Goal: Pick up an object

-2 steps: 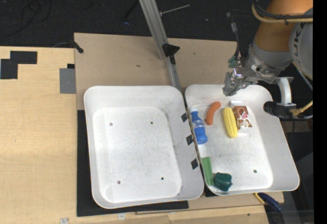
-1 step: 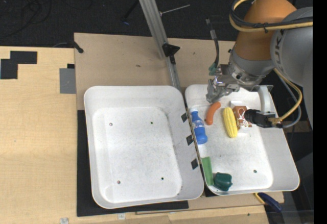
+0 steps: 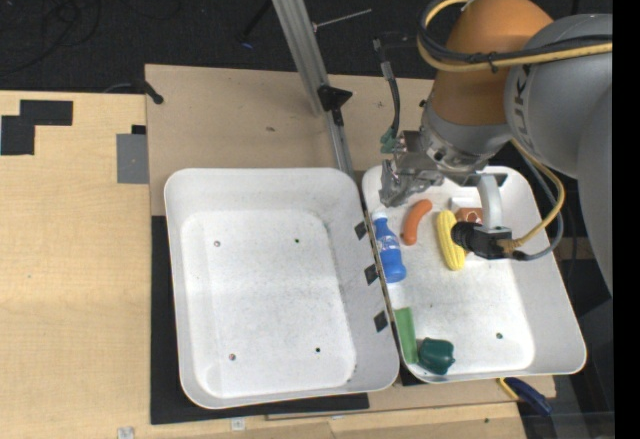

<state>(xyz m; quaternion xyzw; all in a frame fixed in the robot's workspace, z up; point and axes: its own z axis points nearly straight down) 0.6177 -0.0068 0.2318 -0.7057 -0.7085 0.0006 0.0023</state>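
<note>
Your fingers (image 3: 398,189) were down low in the right bin (image 3: 520,347), near its back left corner. You could not tell from this view how wide they stood, because the metal parts blurred together. Nothing showed between them, so they held nothing.

The orange carrot (image 3: 416,220) lay just in front of the fingers, near them but not touching, and tilted. It looked like a small toy, light and stiff, a bit smooth. You would best take it across its thin middle.

Next to the carrot, on the side away from the empty left bin (image 3: 200,217), lay the yellow corn (image 3: 450,240). It looked bumpy, so less slippery.

On the carrot's other side, the blue bottle (image 3: 387,249) lay along the bin wall. That wall could get in your way.

Farther toward the front, beyond the carrot, lay a green stick (image 3: 404,332) and a dark green lump (image 3: 436,355).
</note>
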